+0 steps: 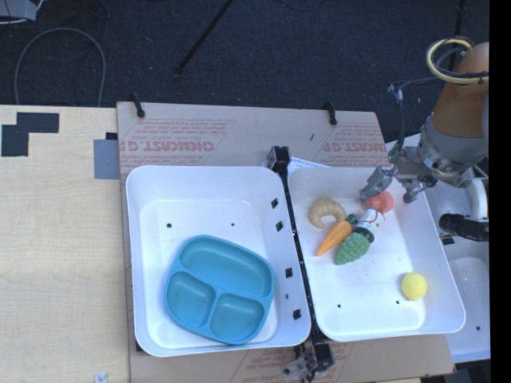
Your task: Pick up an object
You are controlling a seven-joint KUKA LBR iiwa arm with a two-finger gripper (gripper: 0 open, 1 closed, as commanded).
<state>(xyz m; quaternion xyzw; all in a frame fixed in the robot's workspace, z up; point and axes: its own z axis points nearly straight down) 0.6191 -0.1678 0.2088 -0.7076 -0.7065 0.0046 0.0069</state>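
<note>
Blue tray (219,290) in left bin (152,190); gripper (397,183) above right bin (447,309), jaws seemingly apart, holding nothing

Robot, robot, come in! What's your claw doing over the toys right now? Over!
Gripper open, above right bin's far edge, holding nothing. Pink toy just below it. Carrot, green toy, croissant bunched alongside.

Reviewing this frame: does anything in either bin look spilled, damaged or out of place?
Nothing stands out. The blue divided plate lies flat in the left bin; the croissant, carrot, green toy and yellow ball lie loose in the right bin.
</note>
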